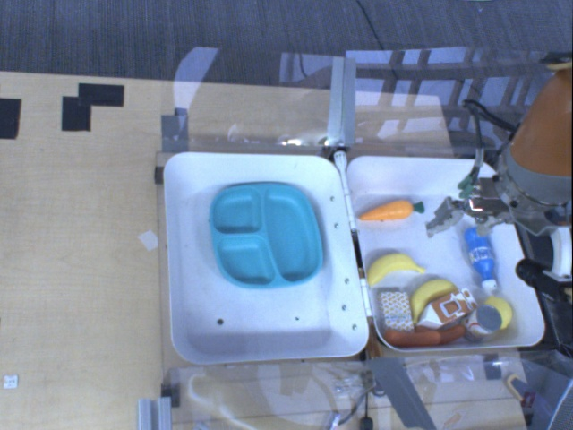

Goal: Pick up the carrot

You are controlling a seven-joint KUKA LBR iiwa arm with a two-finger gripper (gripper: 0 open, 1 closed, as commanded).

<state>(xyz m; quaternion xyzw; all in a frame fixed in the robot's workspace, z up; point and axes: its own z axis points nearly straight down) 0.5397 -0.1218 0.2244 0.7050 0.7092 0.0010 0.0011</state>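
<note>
In the right bin (534, 240), toward its far left corner, the carrot (387, 210) lies on its side on the white floor, orange body pointing left and its small green top pointing right. It sits just beside the bin's left wall and touches nothing else.

To the right of the carrot, near but apart from it, the hand (452, 211) hangs over the same bin at the end of the grey arm (546, 164), which comes in from the right with its orange band above the wrist. The hand's grey fingers are spread part-way, with a visible gap between them, and nothing lies in that gap; the tips point left toward the carrot's green end.

Just below the hand, a small bottle (481, 257) with a blue label lies at a slant near the right wall. Nearer the front of the bin, a banana (394, 266) curves beside the left wall, well below the carrot. Past it, a cluster of things is packed together against the front edge: a second yellow fruit (431, 294), a small patterned packet (395, 308), a carton with a brown and white print (449, 309), a red sausage-like piece (414, 337) and a round grey tin (488, 319).

The left bin (192, 267) holds a blue divided plate (266, 234), lying flat near its middle. Both bins stand side by side on the pale wood counter (81, 267).
</note>
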